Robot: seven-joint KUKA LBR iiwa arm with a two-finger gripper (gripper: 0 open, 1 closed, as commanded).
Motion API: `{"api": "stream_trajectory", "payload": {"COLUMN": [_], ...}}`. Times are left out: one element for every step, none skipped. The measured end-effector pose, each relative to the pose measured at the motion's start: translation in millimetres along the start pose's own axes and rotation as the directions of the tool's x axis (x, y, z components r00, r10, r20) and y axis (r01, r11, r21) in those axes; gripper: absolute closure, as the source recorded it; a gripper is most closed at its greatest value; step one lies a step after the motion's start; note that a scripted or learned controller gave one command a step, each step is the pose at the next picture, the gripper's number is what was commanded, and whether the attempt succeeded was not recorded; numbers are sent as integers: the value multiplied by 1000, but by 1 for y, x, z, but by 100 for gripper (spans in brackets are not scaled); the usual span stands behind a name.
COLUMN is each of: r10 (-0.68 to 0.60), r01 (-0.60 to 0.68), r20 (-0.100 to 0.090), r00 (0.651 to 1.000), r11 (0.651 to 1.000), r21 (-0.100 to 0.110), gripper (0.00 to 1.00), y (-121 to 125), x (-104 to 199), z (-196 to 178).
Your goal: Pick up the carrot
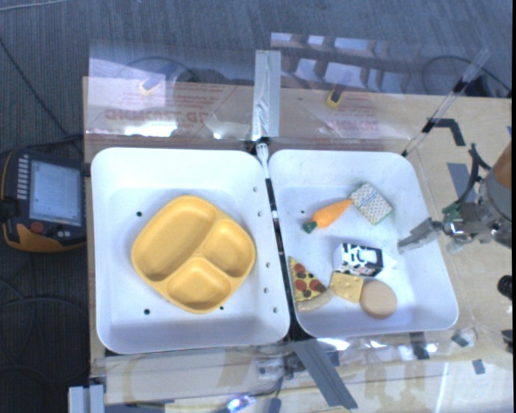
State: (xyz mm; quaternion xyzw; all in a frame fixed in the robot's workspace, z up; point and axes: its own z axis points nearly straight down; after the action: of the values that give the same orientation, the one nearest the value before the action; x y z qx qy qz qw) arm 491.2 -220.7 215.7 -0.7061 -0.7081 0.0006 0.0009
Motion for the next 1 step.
{"api": "stream_trajectory", "payload": {"r10": [-90], "r01": [90], "r20": [1], "r00": [996], "r11": [996], "r21": [0], "gripper": [0], "y": [116], "x": [58], "z": [31]}}
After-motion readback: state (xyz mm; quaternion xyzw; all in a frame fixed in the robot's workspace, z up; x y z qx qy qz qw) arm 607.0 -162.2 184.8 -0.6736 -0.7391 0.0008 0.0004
